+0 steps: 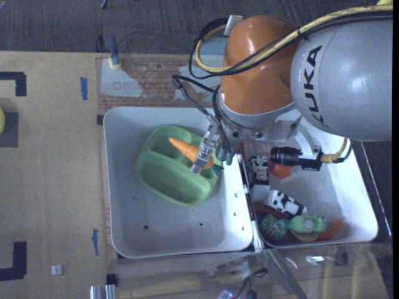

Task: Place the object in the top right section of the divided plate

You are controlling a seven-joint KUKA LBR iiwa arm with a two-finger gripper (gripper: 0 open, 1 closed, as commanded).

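A green divided plate lies in the left white bin. An orange carrot-shaped object rests across the plate's upper right part, pointing left. My gripper hangs over the plate's right side, its fingertips at the carrot's thick end. The grey arm with its orange band covers the wrist and part of the plate's right rim.
The right bin holds several toys: a black-and-white cow-patterned piece, a green item, and red and orange pieces. The wooden bench stretches to the left, with blue tape marks.
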